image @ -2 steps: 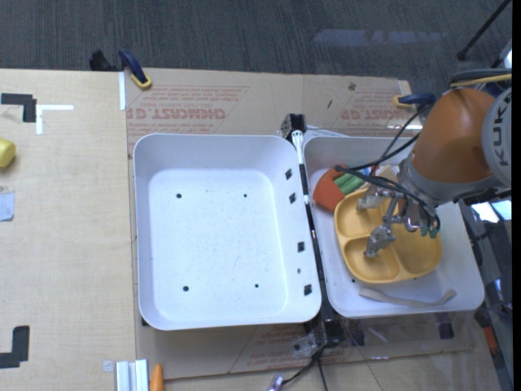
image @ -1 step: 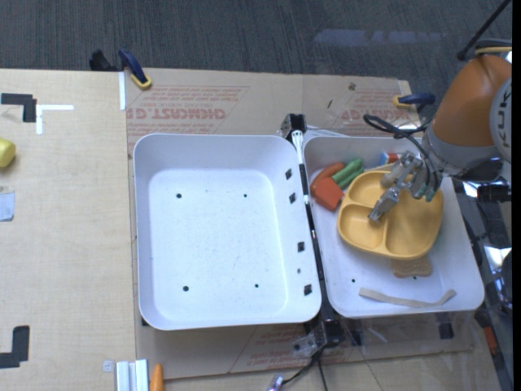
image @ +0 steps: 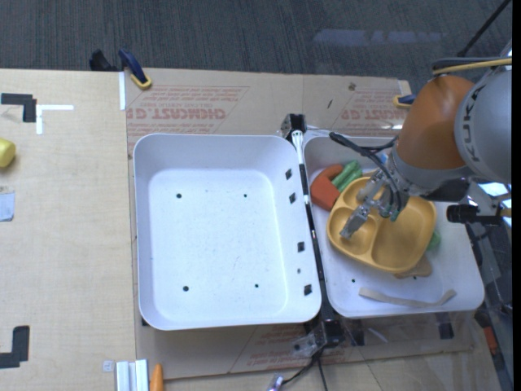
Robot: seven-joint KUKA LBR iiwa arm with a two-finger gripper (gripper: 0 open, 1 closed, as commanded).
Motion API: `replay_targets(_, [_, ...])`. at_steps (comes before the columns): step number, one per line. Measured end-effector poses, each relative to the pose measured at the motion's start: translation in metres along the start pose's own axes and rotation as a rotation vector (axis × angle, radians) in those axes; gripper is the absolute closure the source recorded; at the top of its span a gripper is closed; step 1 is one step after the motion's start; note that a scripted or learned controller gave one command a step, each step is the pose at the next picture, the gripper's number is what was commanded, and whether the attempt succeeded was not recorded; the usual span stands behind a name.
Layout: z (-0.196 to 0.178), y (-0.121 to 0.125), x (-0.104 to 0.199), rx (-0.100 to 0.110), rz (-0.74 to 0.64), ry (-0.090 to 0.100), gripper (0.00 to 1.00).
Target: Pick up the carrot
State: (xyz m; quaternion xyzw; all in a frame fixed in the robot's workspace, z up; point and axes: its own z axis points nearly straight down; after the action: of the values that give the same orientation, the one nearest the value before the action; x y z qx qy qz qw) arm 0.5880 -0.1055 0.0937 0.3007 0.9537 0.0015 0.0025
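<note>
Here the pincer (image: 364,212) hangs open and empty over the yellow plate (image: 403,239), beside the carrot (image: 327,187).

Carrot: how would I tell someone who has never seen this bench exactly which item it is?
Take the right bin of the two white ones. Near its back left corner, just left of the yellow plate, lies the carrot. It is the one orange piece with a green top, while the items near it are yellow or beige.

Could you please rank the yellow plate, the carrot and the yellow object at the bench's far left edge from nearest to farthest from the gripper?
1. Yellow plate, directly beneath the gripper, right bin.
2. Carrot, at the plate's upper-left.
3. Yellow object, across the bench, far left edge.
</note>
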Motion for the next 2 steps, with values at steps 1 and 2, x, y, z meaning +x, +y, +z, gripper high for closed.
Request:
replay_targets(1, [-0.005,-0.009,0.022,0.003,0.325,-0.001,0.00])
replay_targets(2, [-0.003,0.001,0.009,-0.003,0.612,-0.005,0.00])
